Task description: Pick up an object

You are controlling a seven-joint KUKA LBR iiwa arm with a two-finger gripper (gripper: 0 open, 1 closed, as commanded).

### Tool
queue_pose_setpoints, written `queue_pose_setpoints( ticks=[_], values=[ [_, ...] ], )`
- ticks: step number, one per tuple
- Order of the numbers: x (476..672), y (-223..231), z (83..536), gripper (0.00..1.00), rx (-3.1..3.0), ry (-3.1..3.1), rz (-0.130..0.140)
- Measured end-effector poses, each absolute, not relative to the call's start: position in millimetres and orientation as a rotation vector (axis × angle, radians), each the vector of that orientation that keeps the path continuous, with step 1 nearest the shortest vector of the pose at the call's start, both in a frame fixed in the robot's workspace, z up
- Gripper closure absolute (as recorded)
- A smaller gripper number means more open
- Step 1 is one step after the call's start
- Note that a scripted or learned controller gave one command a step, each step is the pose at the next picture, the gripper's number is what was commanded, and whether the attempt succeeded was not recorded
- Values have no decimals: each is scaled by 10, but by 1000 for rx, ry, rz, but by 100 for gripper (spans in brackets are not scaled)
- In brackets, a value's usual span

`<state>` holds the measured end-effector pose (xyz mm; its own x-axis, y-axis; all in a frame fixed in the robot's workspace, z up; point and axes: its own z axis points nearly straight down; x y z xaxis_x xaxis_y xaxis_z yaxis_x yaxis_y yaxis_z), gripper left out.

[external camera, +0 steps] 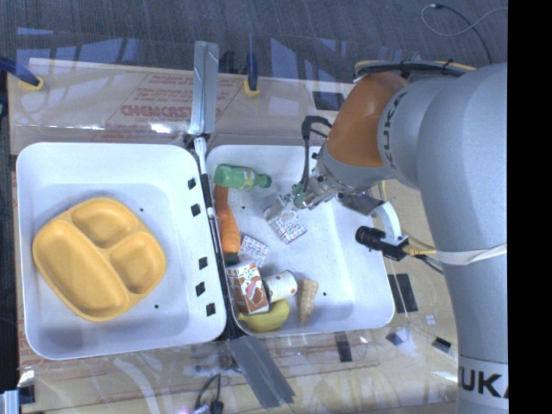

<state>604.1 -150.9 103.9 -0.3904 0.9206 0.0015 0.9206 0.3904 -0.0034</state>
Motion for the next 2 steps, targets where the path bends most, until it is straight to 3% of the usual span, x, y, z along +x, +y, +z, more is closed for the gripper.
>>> queue_pose_setpoints(
  ticks=[1, 2],
  values=[
    [5923, -1082, 2314, 100, -1970, -2446, 2],
    [6441, -1036, 1173, 100, -1995, -2422, 5]
  ],
)
